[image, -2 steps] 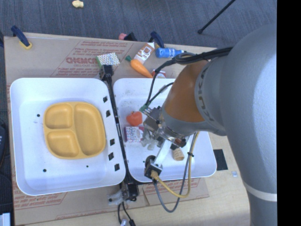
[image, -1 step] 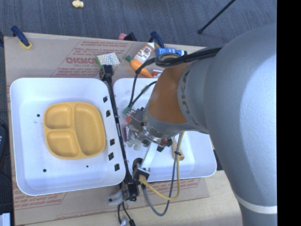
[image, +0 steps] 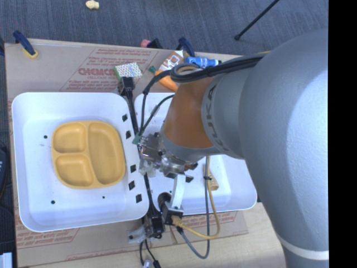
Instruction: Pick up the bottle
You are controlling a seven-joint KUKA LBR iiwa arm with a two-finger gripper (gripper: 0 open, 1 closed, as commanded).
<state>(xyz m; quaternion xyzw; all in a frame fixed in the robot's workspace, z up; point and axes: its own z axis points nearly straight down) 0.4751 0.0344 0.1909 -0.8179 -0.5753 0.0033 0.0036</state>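
Progress: nothing to credit yet, judging from this frame. Bottle hidden, so no saying where it lies; most likely somewhere in right bin [image: 237,186], under arm [image: 251,105], which covers nearly all of that bin. Gripper [image: 167,165] low at right bin's left edge, just beside the wall shared with left bin [image: 22,149]. Open or shut: cannot tell, with wrist hardware and cables crowding the spot. No bottle seen in its grasp, so counted as not picked. Left to do, as a judgement: secure a grip on bottle, lift it clear of bin.

Counted:
- bins: two, side by side on cardboard [image: 83,71]
- tray [image: 89,152]: one, yellow, three compartments, flat in left bin
- arm: one, with one gripper
- clamps [image: 25,43]: two blue ones, at cardboard's far edge, well apart
- patterned block [image: 127,70]: one, behind left bin
- orange-and-blue object [image: 181,65]: one, behind right bin, half covered by arm, too hidden to name
- yellow scrap [image: 92,4]: one, on floor, well apart from bins
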